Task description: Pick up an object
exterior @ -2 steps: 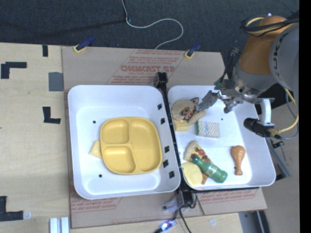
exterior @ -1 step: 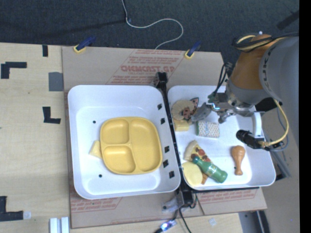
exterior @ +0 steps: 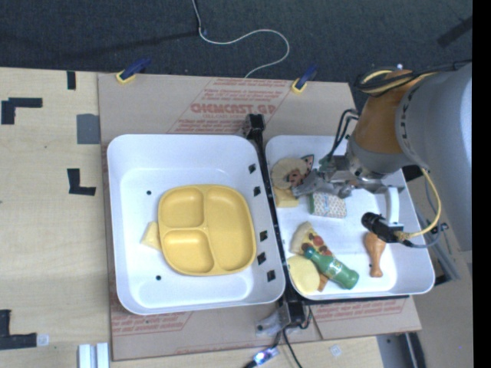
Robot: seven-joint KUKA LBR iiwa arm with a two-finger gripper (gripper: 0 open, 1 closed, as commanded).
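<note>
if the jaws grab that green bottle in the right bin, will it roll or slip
The green bottle lies on its side, so a nudge would probably roll it. Its rounded, glossy-looking body may slip from a pinch. It leans against the yellow piece, so that may shift too.

Smooth yellow plastic tray (exterior: 207, 230)

Dark carpet (exterior: 92, 14) covered the floor beyond the bench, with a thin white cable (exterior: 245, 37) looping across it. The pale wooden benchtop (exterior: 46, 205) carried black tape marks (exterior: 77, 181), and a printed cardboard sheet (exterior: 222, 106) was held at its far edge by two blue-and-yellow clamps (exterior: 132, 70).
</note>
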